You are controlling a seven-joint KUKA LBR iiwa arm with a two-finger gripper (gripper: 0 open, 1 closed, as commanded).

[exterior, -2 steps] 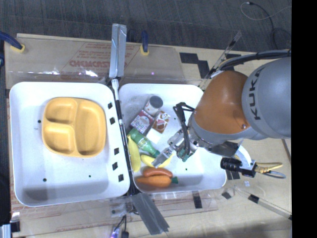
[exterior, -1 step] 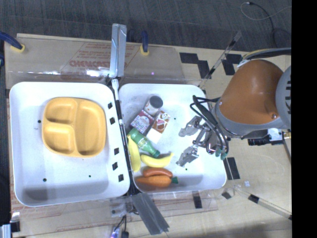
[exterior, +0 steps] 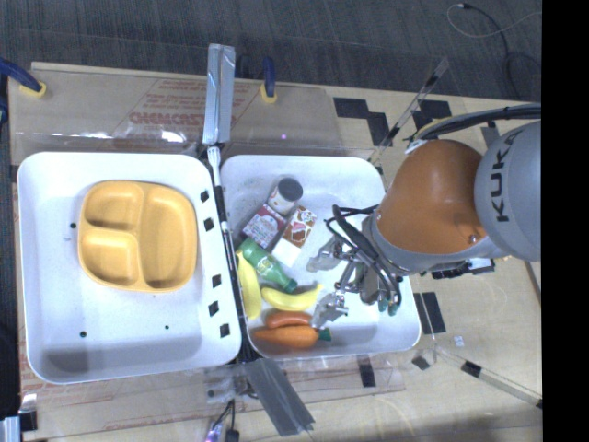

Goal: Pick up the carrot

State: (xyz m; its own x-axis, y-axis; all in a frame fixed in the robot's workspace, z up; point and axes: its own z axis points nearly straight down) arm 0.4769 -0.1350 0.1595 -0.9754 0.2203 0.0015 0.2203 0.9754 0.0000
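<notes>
1 fixed camera | above bench (exterior: 479, 357) | slanted down | both bins (exterior: 37, 247)

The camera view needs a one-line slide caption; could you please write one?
KUKA arm's gripper poised beside the carrot in the right bin; yellow divided tray in the left bin.

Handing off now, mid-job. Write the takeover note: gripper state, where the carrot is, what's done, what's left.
Gripper: low in the right bin, just right of the carrot; nothing seen between its fingers.
Carrot: lying at the bin's near edge, under the hot dog and banana.
Done: arm brought in beside the target.
Left: grasp the carrot and lift it.
Left bin holds a yellow divided plate.
</notes>
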